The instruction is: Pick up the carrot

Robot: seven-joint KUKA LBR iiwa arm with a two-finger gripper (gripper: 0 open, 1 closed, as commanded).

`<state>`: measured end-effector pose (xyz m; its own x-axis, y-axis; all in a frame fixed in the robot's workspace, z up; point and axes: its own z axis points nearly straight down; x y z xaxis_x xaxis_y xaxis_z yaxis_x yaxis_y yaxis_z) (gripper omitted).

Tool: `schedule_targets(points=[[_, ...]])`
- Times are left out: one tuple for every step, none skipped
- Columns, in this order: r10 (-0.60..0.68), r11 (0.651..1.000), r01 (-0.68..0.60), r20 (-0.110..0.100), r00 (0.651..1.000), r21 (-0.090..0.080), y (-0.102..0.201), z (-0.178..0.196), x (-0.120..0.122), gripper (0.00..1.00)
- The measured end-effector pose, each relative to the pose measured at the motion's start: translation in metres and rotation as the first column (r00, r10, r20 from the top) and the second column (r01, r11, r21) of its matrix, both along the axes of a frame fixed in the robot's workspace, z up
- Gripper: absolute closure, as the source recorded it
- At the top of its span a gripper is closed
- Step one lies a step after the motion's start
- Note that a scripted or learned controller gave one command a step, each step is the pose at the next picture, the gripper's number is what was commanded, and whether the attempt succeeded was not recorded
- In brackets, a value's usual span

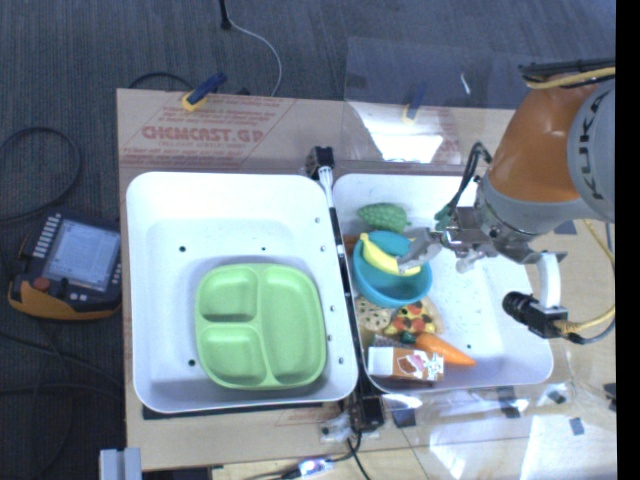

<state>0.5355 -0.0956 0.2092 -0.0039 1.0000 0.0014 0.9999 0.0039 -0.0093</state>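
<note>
Robot arm point(545, 168) reached over the right bin point(500, 368).
The carrot point(443, 348) lay near that bin's front edge, beside a carton point(405, 365). The gripper point(418, 255) hovered above a blue bowl point(390, 276); grip unclear.

The bench point(200, 133) is a brown board with red lettering printed across its far left part. Two shallow white bins lie on it side by side, touching along their inner rims: the left bin point(160, 218) and the right bin point(500, 358). A blue clip point(203, 89) sits at the bench's far edge on the left, and a sheet of clear plastic point(400, 133) lies over the far right part
</note>
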Motion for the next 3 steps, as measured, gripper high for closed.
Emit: schedule_targets(points=[[0.137,0.991,-0.137,-0.005,0.991,0.004,-0.002,-0.076,-0.054,0.00],[0.250,0.968,-0.250,0.015,0.968,-0.001,-0.044,-0.119,-0.049,0.00],[0.248,0.969,-0.248,0.022,0.969,-0.007,-0.045,-0.109,-0.047,1.00]])
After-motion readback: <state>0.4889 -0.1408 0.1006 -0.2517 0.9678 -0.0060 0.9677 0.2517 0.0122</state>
